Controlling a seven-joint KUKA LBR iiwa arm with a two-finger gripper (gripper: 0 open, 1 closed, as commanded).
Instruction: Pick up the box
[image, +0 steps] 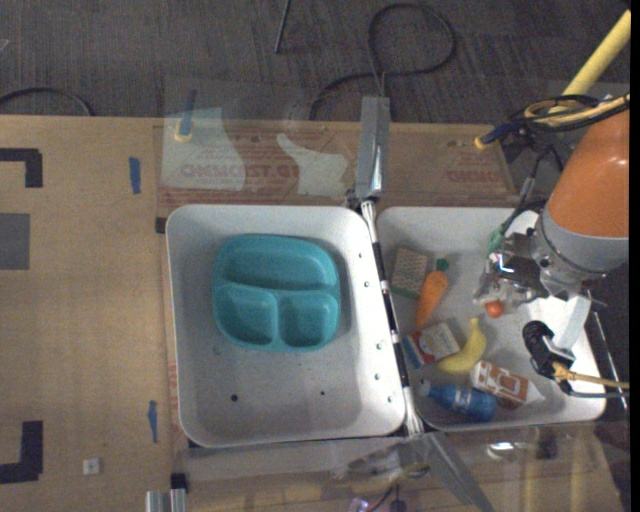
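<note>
1. Overhead, the arm (592, 190) enters from the right edge, its orange band and grey wrist hanging over the right-hand part of the right bin (600, 405); cables and a yellow rod lie behind it near the top right corner.
2. Below the wrist, the gripper (503, 285) points down toward the upper middle of the right bin, its metal parts blurred; whether the jaws are spread or closed cannot be told, and no object can be seen between them.
3. Left bin (200, 390): a teal divided tray (275, 290) lies in its upper half, with one long compartment at the top and three smaller ones below.
4. Right bin, upper left: a small ridged tan block (409, 270) lies beside a carrot (432, 295) that points down and to the left.
5. Right bin, centre: a small white and red packet (437, 342) touches a banana (466, 349).
6. Right bin, lower part: a blue bottle (464, 402) lies on its side near the front wall; the box (501, 383), brown and white, lies flat just right of it, below the banana and well apart from the gripper.
7. A small red object (493, 309) sits just below the gripper.
</note>
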